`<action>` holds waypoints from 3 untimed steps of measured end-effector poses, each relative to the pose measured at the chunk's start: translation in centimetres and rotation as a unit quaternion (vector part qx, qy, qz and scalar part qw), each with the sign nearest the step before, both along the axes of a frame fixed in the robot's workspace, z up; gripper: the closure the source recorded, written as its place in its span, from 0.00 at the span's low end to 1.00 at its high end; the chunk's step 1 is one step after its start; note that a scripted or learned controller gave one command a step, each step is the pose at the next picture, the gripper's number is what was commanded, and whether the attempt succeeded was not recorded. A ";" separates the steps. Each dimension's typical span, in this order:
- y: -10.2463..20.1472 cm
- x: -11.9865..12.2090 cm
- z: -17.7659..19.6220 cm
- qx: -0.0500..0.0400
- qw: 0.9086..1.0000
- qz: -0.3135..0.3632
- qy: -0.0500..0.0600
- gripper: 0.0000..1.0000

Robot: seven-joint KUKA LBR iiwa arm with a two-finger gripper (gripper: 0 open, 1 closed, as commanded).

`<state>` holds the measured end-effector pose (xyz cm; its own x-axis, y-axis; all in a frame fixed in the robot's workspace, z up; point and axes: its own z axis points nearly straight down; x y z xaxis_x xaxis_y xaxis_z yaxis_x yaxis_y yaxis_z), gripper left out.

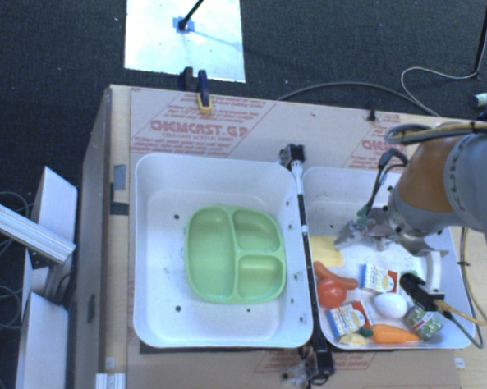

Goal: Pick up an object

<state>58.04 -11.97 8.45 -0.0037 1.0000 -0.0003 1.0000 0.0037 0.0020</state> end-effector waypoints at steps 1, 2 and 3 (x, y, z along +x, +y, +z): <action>1.7 -6.3 0.0 0.000 1.000 -0.001 0.001 0.00; 0.9 -9.3 10.3 0.000 1.000 -0.002 -0.001 0.00; 0.9 -9.0 0.4 -0.003 1.000 -0.002 -0.007 0.00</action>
